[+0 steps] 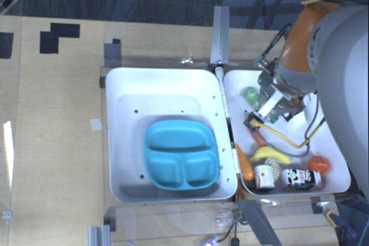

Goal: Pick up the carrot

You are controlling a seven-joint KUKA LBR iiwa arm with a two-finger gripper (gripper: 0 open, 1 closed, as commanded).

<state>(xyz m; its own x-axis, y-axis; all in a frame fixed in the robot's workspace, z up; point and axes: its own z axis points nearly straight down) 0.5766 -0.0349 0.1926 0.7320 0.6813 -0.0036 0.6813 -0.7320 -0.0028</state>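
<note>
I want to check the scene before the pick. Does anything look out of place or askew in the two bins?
Mostly tidy. One thing stands out: the carrot leans against the right bin's left wall by the divider, not flat among the other items. The blue tray sits slightly turned in the left bin. Nothing looks spilled or damaged.

tray in left bin | carrot, banana in right bin
</note>
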